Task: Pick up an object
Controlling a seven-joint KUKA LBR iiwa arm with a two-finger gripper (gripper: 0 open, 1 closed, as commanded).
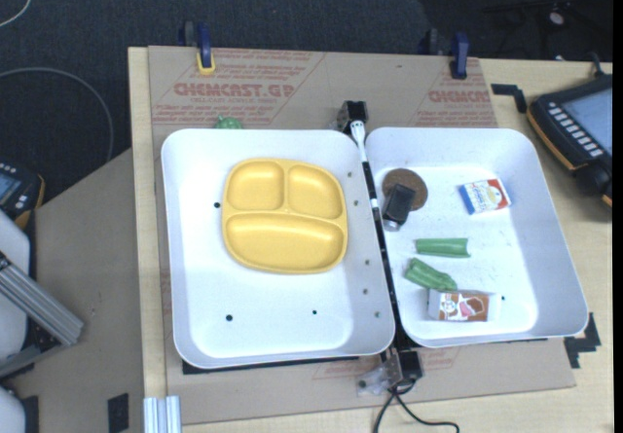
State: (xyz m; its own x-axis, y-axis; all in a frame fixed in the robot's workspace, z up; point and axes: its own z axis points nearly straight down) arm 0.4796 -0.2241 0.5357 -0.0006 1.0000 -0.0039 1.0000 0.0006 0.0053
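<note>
In the right bin point(516, 154) lie several small objects. A brown round cookie point(410, 186) sits near the bin's left wall with a dark grey block point(396, 204) leaning on it. A small blue, white and red carton point(483, 196) lies to the right of the cookie. A green pea pod point(442, 247) lies mid-bin and a second green pod point(429, 275) lies just below it. A red and white carton point(458, 306) rests near the front wall.
The left bin point(190, 256) holds a yellow three-compartment plate point(285, 216). Blue clamps point(202, 38) point(459, 48) pin the cardboard sheet at the back. A tablet-like pendant point(579, 125) lies at the right edge. A small green item point(229, 123) lies behind the left bin.
</note>
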